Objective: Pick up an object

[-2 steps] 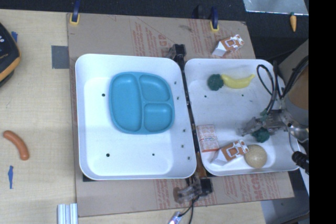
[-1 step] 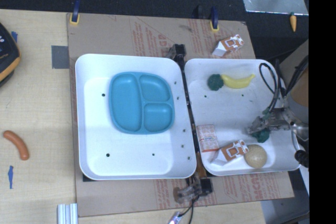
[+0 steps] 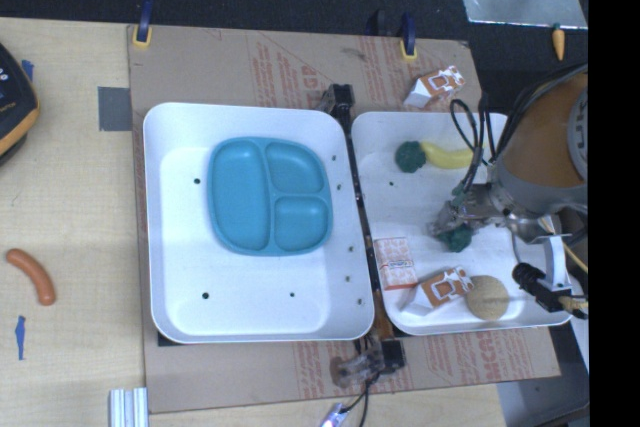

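Observation:
The right bin (image 3: 400, 205) holds several small items. A round green piece (image 3: 408, 156) touches a yellow banana (image 3: 447, 155) near the far wall. My gripper (image 3: 455, 220) reaches down in the bin's middle right, directly over a small dark green object (image 3: 458, 238). Whether it grips that object is unclear. Near the front wall lie a red-and-white packet (image 3: 395, 260), a small brown-and-white carton (image 3: 441, 288) and a tan round item (image 3: 487, 297).
The left bin (image 3: 160, 215) carries a blue divided plate (image 3: 270, 195). Another small carton (image 3: 436, 87) lies on the cardboard beyond the right bin. A sausage (image 3: 32, 275) rests on the bench at far left. The arm's cables (image 3: 468, 130) hang over the right bin.

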{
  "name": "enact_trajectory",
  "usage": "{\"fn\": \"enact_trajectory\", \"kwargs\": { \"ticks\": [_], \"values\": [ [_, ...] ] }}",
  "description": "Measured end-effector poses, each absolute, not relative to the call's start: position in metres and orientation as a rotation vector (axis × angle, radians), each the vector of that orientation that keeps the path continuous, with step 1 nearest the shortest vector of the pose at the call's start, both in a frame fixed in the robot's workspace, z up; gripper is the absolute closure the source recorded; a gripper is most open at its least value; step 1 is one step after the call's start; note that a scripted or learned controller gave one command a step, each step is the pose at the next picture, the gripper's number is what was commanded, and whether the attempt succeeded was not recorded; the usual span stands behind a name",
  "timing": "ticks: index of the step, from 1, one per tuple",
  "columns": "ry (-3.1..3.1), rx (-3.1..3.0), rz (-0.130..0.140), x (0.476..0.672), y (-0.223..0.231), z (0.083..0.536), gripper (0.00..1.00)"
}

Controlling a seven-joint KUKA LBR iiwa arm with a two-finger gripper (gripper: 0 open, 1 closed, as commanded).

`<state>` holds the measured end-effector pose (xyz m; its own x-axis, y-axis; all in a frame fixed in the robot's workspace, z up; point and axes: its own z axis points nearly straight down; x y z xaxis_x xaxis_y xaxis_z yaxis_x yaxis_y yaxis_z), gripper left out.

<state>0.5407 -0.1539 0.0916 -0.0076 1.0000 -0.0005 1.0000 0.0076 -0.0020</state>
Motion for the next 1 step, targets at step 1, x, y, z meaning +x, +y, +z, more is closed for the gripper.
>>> {"fn": "enact_trajectory", "kwargs": {
  "ticks": [1],
  "values": [
    [-2.228,-2.213,0.004,0.5591,-0.1506,0.0916,1.00]
  ]
}}
